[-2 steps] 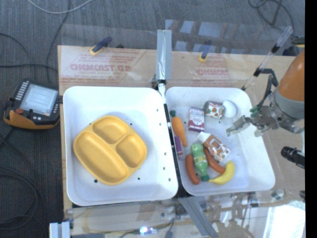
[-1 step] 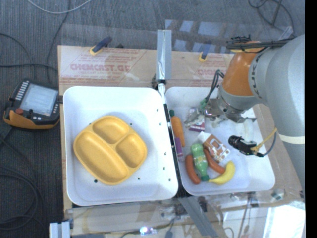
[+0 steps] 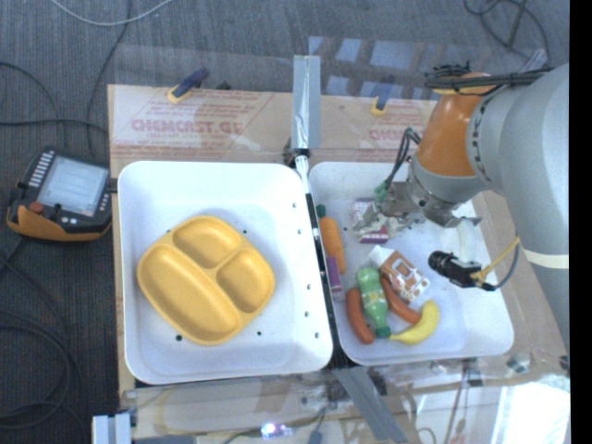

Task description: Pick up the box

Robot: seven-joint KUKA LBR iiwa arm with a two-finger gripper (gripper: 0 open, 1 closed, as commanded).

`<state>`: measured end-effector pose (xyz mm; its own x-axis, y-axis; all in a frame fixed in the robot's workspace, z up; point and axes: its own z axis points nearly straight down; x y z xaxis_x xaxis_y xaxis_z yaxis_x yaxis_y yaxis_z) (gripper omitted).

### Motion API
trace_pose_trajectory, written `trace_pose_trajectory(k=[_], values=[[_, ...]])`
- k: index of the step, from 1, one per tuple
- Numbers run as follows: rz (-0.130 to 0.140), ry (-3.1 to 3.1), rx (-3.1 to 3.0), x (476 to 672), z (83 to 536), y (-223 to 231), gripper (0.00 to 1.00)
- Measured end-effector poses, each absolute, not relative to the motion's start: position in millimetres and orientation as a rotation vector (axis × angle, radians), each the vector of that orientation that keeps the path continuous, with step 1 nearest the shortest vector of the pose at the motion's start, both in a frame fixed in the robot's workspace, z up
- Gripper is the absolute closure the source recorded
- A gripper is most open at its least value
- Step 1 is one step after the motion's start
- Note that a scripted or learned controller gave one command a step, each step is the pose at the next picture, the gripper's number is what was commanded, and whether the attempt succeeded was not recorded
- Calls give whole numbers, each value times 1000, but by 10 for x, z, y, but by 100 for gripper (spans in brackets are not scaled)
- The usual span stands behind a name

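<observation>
The box [image 3: 404, 275], a small white and orange carton, lies flat in the right bin [image 3: 481, 336], near the middle of it and a little toward the front edge of the surface [image 3: 213, 128]. It rests among toy food: a green bottle [image 3: 372, 300] just beside it, a red sausage [image 3: 400, 304] touching or nearly touching its lower edge, a banana [image 3: 418, 326] toward the front, and a carrot [image 3: 332, 241] along the bin's left wall. The tool [image 3: 387, 209] sits low over the back part of the same bin, toward the far edge of the surface, beside a small crumpled packet [image 3: 363, 215] and apart from the box. Whether it is open or closed I cannot tell, as the wrist covers it; nothing can be seen held in it. The left bin [image 3: 139, 192] carries a yellow divided tray [image 3: 206, 277].

By my reading, the task is not yet done: the box is ungrasped and unlifted. What remains is to bring the tool over the box, close on it cleanly despite the crowding food, and raise it
</observation>
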<state>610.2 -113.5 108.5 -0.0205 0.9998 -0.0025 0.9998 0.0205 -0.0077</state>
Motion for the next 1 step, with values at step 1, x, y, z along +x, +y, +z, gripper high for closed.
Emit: trace_pose_trajectory(k=[1], values=[[4, -2249, -2192, 6282, 1824, -560, 100]])
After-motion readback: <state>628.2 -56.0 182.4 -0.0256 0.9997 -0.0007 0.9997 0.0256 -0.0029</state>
